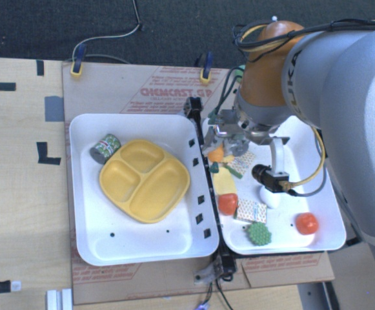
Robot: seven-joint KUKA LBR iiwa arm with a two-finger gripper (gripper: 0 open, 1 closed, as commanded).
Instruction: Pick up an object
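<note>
Orange piece (216, 154): I judged this the likeliest object for the pick. It lay at the far left of the right bin (329, 244), close against the divider, with the gripper (231, 144) directly beside or over it.

Gripper state: I could not tell whether it was spread or pressed together, as the wrist hardware and cables hid its working end. I saw nothing held in it.

Advice on the step: the orange piece sat in clutter. A yellow card (224, 183) lay just nearer, and a red ball (228, 203) nearer again. The bin wall stood immediately to its left. I would have brought the gripper straight down and centred it on the piece, set so that it cleared the wall. I would have closed it only once it was low enough to catch the piece below its widest part, then lifted vertically so the card was not dragged along. In my judgement the main risks were a glancing contact against the wall and a closure on nothing.

Arm pose: the arm (271, 76) reached in from the right, its orange band over the far part of the right bin and the wrist pointing steeply down. It stood well clear of the plate (145, 179) in the left bin (77, 192).
</note>
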